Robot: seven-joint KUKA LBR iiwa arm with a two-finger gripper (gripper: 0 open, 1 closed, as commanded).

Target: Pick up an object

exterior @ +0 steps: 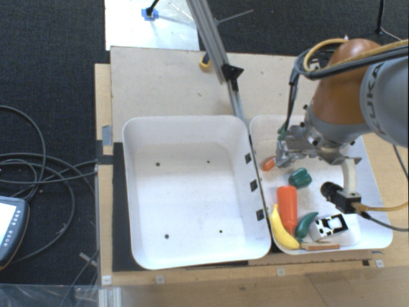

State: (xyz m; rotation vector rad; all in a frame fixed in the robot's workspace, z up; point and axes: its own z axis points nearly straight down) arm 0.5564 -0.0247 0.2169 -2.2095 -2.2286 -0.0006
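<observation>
White plastic, 2 shallow bins side by side on a pale board bench [166, 82]. Left bin [192, 190], the bigger-looking of the 2 from this slant, shows bare floor with a few small dark dots. Right bin [377, 235] holds all the loose objects.

Grey arm [383, 101] with its orange band reaches in from the right, wrist over the upper part of the right bin. Gripper [285, 157] hangs low at that bin's upper left, close to the dividing wall; cannot tell how the jaws stand, the wrist body hides them. Nothing visibly held.

Objects, big to small:
- orange carrot-like piece [287, 208], upright-ish, mid bin
- yellow banana [281, 228], touching the carrot piece on its left
- black-and-white item [331, 225], lower right
- dark green curved piece [305, 222], between carrot piece and black-and-white item
- green rounded piece [300, 177], just below the gripper
- small orange-red piece [268, 164], beside the gripper, against the dividing wall
</observation>
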